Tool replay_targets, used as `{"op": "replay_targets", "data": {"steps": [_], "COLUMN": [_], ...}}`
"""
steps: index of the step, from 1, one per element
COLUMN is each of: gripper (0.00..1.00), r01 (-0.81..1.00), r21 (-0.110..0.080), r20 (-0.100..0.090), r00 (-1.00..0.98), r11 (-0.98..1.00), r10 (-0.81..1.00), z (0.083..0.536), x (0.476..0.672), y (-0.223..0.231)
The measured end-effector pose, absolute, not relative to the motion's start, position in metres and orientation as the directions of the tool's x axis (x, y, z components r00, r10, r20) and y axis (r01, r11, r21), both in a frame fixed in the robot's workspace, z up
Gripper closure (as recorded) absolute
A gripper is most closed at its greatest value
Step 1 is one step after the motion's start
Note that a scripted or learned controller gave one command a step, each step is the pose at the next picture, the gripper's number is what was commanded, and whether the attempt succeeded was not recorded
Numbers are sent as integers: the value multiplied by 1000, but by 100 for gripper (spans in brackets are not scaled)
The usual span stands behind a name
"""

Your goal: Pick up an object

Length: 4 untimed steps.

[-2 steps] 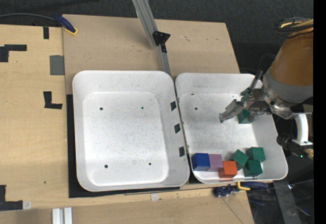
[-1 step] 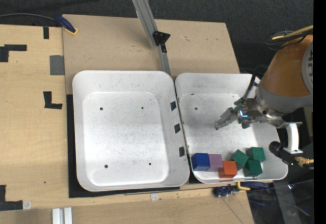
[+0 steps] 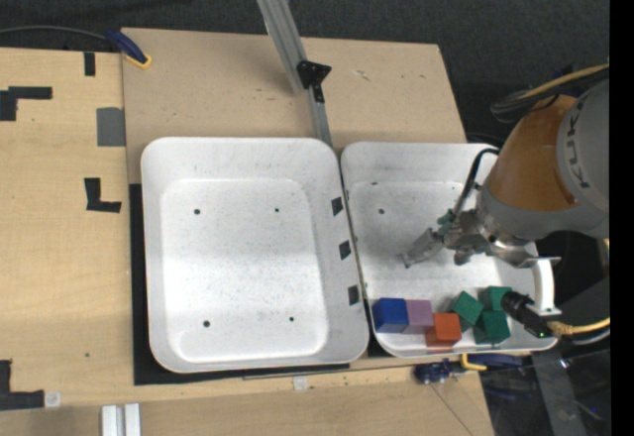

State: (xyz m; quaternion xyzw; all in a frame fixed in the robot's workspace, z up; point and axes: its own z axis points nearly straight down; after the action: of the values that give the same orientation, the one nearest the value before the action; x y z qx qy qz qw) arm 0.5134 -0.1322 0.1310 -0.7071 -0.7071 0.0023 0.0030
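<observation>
Wooden bench (image 3: 248, 87) under dark flooring carries my two white bins, the left bin (image 3: 238, 256) beside the right bin (image 3: 416, 171). From the camera view, nothing is lifted yet, so the whole pick remains. Along the right bin's near edge sit a blue block (image 3: 390, 314), purple block (image 3: 419, 312), orange block (image 3: 446, 327) and two green blocks (image 3: 478, 315). My arm (image 3: 540, 171) reaches from the right, wrist bent low, pincer (image 3: 424, 248) over bare floor mid-bin; its spread I cannot tell.

Blocks (image 3: 443, 317) clustered along near edge of right bin (image 3: 416, 166), tool (image 3: 421, 251) above bin's mid, left bin (image 3: 163, 166) adjacent
</observation>
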Motion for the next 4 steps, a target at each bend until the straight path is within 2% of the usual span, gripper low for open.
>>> {"op": "replay_targets", "data": {"steps": [1, 2, 3, 4], "gripper": [100, 100, 100, 100], "r01": [1000, 1000, 1000, 1000], "r21": [-4, 5, -1, -2], "r20": [1, -1, 0, 2], "r00": [-2, -1, -1, -6], "r11": [2, 1, 1, 6], "r10": [1000, 1000, 1000, 1000], "z": [144, 207, 208, 202], "x": [514, 517, 517, 524], "y": [-131, -136, -135, -82]}}
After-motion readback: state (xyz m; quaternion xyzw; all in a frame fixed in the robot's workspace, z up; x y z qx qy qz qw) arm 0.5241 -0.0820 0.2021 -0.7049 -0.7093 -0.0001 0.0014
